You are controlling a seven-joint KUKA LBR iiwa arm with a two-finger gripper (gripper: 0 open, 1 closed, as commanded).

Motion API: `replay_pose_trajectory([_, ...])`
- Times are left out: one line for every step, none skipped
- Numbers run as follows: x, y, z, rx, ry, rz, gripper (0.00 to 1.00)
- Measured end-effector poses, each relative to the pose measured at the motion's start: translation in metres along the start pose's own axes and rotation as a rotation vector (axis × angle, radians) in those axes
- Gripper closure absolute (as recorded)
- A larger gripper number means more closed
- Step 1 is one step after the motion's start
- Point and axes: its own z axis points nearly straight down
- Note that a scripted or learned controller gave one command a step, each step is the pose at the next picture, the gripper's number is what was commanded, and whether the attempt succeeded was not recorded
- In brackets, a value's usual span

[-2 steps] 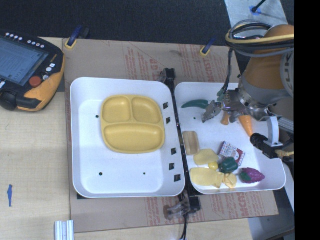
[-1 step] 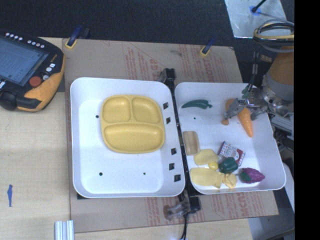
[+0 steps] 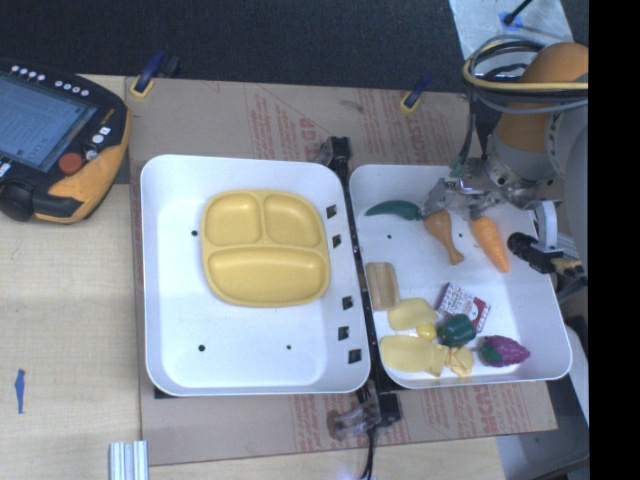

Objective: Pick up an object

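Observation:
My gripper [image 3: 462, 194] hangs over the far part of the right bin [image 3: 535, 298], on the grey arm that reaches in from the right. Just below it lie a brown drumstick-shaped piece [image 3: 443, 234] and an orange carrot [image 3: 489, 244], side by side. The gripper's tip is close above their upper ends, and nothing is visibly lifted. A dark green pepper [image 3: 395, 209] lies to the gripper's left.
Near the right bin's front sit a tan block [image 3: 381, 284], yellow pieces [image 3: 412, 315] [image 3: 410, 355], a red-and-white packet [image 3: 464, 303], a dark green piece [image 3: 457, 330] and a purple piece [image 3: 503, 350]. The left bin [image 3: 170, 348] holds a yellow divided plate [image 3: 266, 247]. A teach pendant [image 3: 55, 143] lies far left.

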Motion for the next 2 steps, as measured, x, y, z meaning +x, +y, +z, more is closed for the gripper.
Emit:
replay_pose_trajectory([-0.004, -0.119, 0.013, 0.019, 0.008, 0.008, 0.00])
replay_pose_trajectory([0.039, -0.041, 0.011, 0.003, 0.003, 0.001, 0.00])
